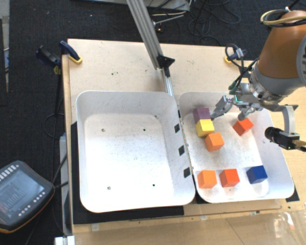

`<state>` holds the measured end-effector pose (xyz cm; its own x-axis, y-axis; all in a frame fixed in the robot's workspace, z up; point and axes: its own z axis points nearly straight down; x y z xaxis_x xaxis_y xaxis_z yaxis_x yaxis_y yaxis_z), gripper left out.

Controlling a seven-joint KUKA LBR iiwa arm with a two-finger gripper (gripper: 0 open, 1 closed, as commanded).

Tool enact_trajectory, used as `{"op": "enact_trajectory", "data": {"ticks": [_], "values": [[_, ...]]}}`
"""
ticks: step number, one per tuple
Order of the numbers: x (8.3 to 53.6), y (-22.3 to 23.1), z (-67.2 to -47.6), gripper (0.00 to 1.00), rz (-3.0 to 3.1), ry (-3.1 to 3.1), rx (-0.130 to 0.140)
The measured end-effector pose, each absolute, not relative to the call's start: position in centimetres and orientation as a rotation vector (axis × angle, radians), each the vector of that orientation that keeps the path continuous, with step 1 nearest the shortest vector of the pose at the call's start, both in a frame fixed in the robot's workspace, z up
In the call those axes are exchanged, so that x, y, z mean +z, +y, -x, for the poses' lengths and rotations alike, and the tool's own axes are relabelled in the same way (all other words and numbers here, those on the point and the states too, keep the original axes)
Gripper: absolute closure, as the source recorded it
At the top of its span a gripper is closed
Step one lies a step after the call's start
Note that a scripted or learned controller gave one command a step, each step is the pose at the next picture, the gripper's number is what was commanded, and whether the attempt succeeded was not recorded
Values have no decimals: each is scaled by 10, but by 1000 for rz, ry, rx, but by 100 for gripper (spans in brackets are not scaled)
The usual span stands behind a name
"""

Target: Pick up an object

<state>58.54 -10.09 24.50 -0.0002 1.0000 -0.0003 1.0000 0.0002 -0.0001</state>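
The right bin point(275, 160) holds several small blocks. A purple block point(201, 113), a yellow block point(204, 127) and an orange block point(214, 141) sit close together near its left wall. A red block point(243, 126) lies tilted toward the bin's back right. Along the front stand an orange block point(207, 178), a red-orange block point(229, 177) and a blue block point(256, 174). My gripper point(232, 111) hangs over the back of the right bin, open, its fingers spread between the purple block and the red block. Nothing is between the fingers.
The left bin point(92, 137) stands beside the right one, sharing a raised middle wall. A slanted metal pole point(145, 27) reaches down to the bins' back edge. Clamps sit at the bench's back corners. A teach pendant point(15, 195) lies off the bench at the lower left.
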Motion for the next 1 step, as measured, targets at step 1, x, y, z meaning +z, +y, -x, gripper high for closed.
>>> {"op": "enact_trajectory", "data": {"ticks": [1], "values": [[181,-103,-582,0,-2226,2224,-7]]}}
